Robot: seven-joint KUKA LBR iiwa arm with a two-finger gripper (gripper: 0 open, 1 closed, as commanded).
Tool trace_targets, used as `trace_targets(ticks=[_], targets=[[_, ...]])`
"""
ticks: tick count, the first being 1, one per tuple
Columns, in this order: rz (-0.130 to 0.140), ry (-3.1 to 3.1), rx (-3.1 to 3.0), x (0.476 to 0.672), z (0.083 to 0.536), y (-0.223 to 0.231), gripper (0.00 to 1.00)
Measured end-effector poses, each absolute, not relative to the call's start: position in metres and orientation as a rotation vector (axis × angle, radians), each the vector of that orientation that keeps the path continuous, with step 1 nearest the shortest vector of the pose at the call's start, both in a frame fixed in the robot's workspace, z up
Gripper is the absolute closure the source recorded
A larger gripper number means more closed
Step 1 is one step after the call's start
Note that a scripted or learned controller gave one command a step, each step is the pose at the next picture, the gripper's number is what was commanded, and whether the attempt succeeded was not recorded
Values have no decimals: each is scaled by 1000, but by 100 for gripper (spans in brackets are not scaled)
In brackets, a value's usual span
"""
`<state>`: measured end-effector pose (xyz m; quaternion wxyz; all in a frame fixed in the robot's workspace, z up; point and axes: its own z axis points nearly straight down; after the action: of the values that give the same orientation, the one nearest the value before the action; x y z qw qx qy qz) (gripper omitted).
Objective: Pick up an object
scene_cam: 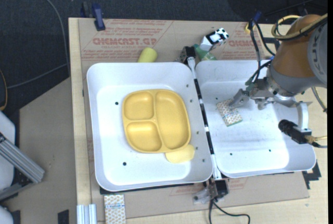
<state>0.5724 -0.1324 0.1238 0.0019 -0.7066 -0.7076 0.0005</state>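
Arm (304, 56) cut off (right edge).

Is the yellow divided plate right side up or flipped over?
Right side up: the yellow divided plate lies flat in the left bin, its three hollow compartments facing the camera.

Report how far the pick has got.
Done: the arm has reached into the right bin, and the gripper sits right by the small patterned packet. In hand: nothing that can be seen; the packet lies flat on the bin floor. Left: closing on an object and lifting it. The yellow divided plate sits in the left bin.
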Motion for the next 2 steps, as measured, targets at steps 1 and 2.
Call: trace_targets(ticks=[1, 2], targets=[[2, -2220, -2218, 556, 84, -100, 0], [0, -2221, -2221, 556, 94, -100, 100]])
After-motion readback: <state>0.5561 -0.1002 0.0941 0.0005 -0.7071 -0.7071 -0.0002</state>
